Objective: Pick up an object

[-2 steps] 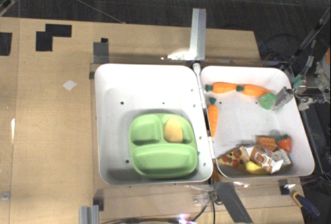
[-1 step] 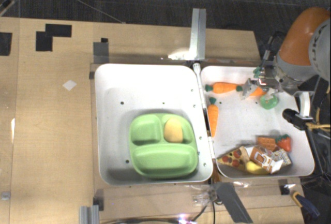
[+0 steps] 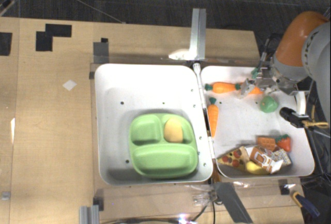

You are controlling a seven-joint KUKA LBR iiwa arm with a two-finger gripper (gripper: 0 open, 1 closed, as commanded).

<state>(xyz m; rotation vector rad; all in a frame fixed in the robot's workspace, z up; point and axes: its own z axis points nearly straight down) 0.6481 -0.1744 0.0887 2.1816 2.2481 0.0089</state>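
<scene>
My gripper (image 3: 255,83) hangs low over the far part of the right bin (image 3: 305,166), with the grey arm and its orange band (image 3: 300,36) behind it to the right. Just left of the gripper lies an orange carrot (image 3: 223,87). A small orange piece (image 3: 254,91) sits right under the gripper. A green ball (image 3: 268,104) rests just below and right of it. A second carrot (image 3: 212,117) lies along the bin's left wall. Whether anything is gripped cannot be made out.
At the right bin's near edge lie a pizza slice (image 3: 234,157), a yellow piece (image 3: 252,167), small boxes (image 3: 269,157) and a red fruit (image 3: 283,142). The left bin (image 3: 111,114) holds a green divided tray (image 3: 160,158) with a yellow fruit (image 3: 174,130).
</scene>
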